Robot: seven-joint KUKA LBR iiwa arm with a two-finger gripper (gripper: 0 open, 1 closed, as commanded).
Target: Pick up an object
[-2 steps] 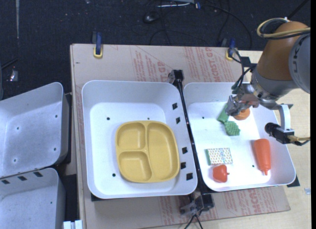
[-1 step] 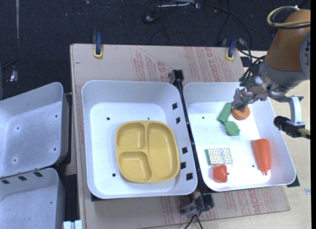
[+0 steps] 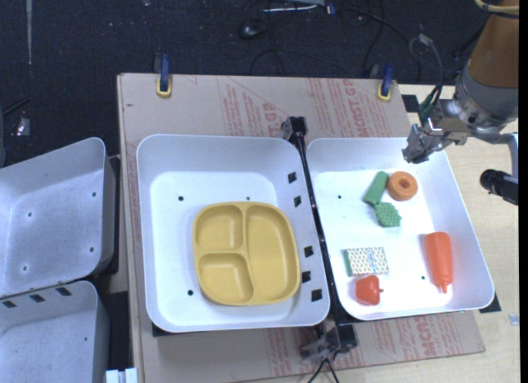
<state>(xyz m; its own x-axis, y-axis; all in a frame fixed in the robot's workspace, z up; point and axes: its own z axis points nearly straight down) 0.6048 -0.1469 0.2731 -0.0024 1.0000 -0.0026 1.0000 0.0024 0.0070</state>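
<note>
The right bin (image 3: 462,208) holds an orange ring (image 3: 403,186), a green piece (image 3: 381,198) with a textured end, an orange carrot-shaped bottle (image 3: 439,260), a patterned flat pad (image 3: 365,260) and a red pepper (image 3: 369,290). My gripper (image 3: 419,148) hangs over the bin's far right corner, just above and to the right of the orange ring. Nothing shows between its tips.
The left bin (image 3: 165,208) carries a yellow divided plate (image 3: 246,252). A black divider (image 3: 307,208) runs between the two bins. Two clamps (image 3: 164,76) hold the board at its far edge. Grey trays (image 3: 49,208) lie off the bench at the left.
</note>
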